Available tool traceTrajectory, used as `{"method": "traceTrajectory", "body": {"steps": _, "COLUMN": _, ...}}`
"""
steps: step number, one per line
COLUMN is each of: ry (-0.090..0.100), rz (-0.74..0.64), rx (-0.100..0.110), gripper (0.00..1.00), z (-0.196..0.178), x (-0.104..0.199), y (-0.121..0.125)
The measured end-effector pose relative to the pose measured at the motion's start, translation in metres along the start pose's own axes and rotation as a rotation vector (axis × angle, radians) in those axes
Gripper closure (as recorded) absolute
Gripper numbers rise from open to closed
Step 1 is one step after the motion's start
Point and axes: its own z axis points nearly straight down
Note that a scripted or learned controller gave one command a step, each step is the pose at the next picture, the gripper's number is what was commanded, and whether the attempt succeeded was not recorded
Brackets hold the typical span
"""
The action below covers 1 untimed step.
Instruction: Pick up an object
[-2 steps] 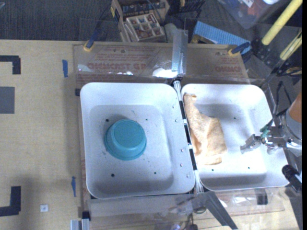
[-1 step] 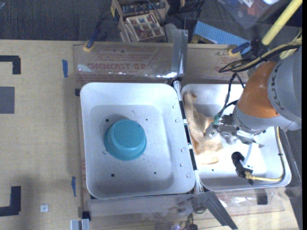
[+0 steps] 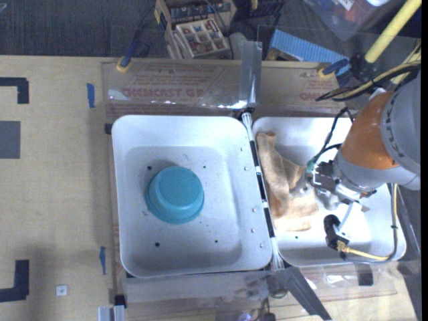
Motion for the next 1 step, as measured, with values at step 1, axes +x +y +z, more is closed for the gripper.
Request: {"method": "traceTrajectory", "body": {"steps": 1, "ry": -0.004, "rz": -0.147, "rx": -0.002, "gripper": 0.00, "z": 0.0006, "x": 0.0160, "y": 0.0563}}
